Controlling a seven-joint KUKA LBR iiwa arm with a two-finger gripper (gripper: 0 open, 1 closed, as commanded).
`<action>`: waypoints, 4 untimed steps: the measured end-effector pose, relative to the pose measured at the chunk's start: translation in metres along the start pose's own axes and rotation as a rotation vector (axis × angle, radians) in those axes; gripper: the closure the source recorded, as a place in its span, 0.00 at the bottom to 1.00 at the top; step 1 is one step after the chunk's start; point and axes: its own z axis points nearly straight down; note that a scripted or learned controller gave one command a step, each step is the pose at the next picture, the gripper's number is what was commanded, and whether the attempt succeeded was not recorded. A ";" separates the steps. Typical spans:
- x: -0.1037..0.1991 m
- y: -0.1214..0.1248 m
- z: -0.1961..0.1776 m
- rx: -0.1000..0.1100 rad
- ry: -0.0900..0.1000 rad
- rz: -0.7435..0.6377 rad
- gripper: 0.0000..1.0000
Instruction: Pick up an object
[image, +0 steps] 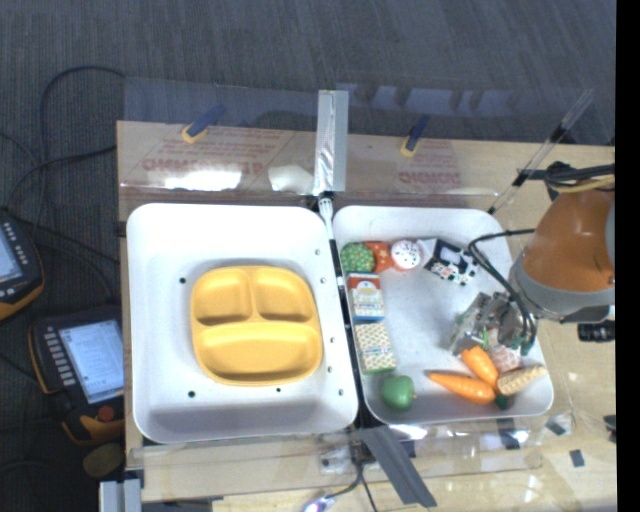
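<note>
The gripper (492, 330) is hanging low over the right bin (415, 300), near that bin's right wall, with the grey and orange arm (570, 255) reaching in above it. Its fingers are lying directly over the upper end of a short carrot (481, 364); whether they are spread or pinching anything I cannot tell, since the metal parts are blurring together there. A longer carrot (462, 386) is lying just below the short one, toward the right bin's near wall, and a tan corn-like piece (522, 379) is sitting just beside both. Against the right bin's left wall two small boxes (370, 320) are lying end to end, with a green pepper (398, 391) below them. The left bin (160, 330) is holding a yellow divided tray (257, 323).
</note>
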 end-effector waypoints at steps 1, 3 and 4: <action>0.044 0.027 0.008 0.005 -0.004 -0.031 1.00; -0.008 0.137 -0.141 0.005 0.016 -0.017 1.00; 0.084 0.139 -0.158 0.007 0.018 0.127 1.00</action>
